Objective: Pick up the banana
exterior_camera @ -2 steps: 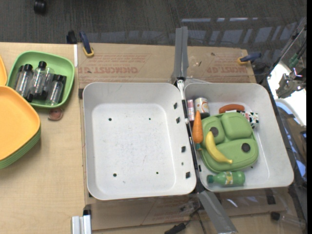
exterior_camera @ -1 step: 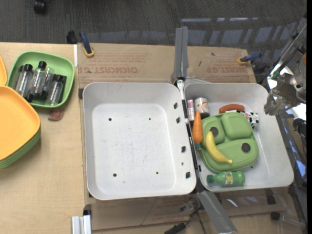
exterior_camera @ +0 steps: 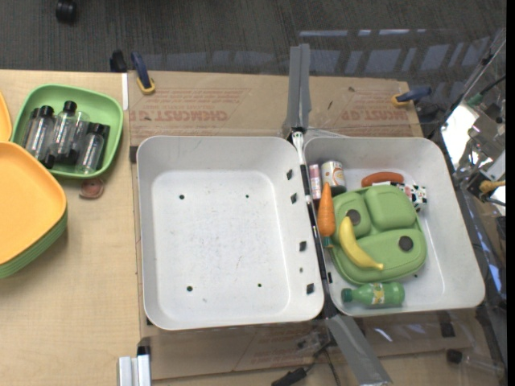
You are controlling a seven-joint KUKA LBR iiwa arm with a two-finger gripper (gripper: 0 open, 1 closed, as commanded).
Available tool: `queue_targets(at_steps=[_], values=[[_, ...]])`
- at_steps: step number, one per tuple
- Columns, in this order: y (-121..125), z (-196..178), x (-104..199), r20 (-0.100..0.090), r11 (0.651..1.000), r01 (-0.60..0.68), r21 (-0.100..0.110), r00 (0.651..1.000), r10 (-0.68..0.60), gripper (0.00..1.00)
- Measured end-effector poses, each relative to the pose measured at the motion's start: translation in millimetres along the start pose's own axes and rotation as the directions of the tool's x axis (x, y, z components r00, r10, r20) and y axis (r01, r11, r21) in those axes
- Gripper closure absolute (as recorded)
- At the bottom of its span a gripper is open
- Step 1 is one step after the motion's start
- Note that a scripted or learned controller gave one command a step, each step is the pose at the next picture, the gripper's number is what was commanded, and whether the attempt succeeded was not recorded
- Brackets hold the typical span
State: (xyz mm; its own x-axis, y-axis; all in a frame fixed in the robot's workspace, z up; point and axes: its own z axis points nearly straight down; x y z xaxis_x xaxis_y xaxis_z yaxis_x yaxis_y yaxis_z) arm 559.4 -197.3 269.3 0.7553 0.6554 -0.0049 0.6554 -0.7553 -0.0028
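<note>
Banana point(exterior_camera: 356, 247) lies in right bin point(exterior_camera: 447, 185), on the green compartment plate point(exterior_camera: 388, 232), just beside the carrot point(exterior_camera: 326, 211). Long axis runs upper-left to lower-right. Arm hardware at the right edge is cut off; tool state cannot be told. Banana lies left of it.

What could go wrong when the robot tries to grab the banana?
The banana lies on a green divided plate, so it might slide when the fingers close. The carrot sits right beside the banana's top end, so the fingers might bump or catch that instead. The green bottle is close below too.
</note>
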Motion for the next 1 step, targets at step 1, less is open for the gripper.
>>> queue_targets(at_steps=[1], values=[[17.1,-7.5,0.5,-0.001,0.977,-0.212,0.0,0.977,0.212,1.0]])
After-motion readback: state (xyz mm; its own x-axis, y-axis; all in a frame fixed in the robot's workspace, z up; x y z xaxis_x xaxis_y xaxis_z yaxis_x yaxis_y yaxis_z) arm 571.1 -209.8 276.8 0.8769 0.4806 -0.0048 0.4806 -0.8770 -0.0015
